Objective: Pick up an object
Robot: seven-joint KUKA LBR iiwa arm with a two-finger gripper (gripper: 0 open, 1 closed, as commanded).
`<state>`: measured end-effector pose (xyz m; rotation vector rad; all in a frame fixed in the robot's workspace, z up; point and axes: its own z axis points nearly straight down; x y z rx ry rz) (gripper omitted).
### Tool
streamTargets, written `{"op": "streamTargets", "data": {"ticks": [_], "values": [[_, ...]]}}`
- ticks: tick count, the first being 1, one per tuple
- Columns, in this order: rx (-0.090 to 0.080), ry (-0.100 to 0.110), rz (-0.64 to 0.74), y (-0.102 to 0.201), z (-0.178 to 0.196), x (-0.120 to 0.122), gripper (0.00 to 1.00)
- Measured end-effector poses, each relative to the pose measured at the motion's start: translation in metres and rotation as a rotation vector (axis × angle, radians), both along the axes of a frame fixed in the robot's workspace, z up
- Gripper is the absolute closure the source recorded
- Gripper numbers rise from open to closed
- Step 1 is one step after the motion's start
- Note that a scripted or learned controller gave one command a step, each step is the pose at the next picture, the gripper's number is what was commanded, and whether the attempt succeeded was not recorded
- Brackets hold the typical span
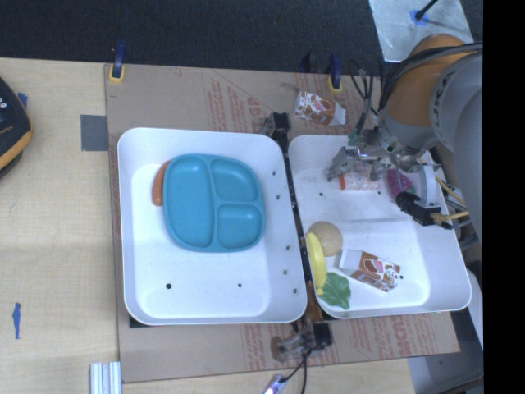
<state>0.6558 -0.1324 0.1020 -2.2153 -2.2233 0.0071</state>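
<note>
Down in the right bin (435,294) the gripper (358,164) hung over the far left part of the floor, just above a small white packet (361,182) with red print. Its metal fingers were a dark tangle at that angle, and whether they were spread or closed, or had anything between them, I cannot tell; the packet looked to lie just under them, perhaps touching. A purple thing (399,180) lay just right of the packet, half hidden by the arm (443,97), which came in from the far right with its orange band showing.

Nearer in the same bin lay a tan ball (327,236) against the left wall, a yellow banana (316,258) touching it on its near left side, and a green leafy toy (335,290) at the banana's near end. A brown and white carton (371,270) lay flat, just right of these.

The left bin (148,294) held a blue divided plate (214,202), with an orange piece (157,185) poking out from under its left edge.

Beyond the bins, on the cardboard (205,97), lay another brown wrapper (318,108). A yellow and black device (11,130) sat at the far left of the bench.
</note>
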Motion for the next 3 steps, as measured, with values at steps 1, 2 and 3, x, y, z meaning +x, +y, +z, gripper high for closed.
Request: {"op": "streamTargets", "data": {"ticks": [1, 2, 3], "values": [[0.0, 0.001, 0.001, 0.0, 0.011, 0.0, 1.0], [0.0, 0.001, 0.001, 0.0, 0.011, 0.0, 0.0], [0.0, 0.002, 0.002, -0.001, 0.021, 0.001, 1.0]]}}
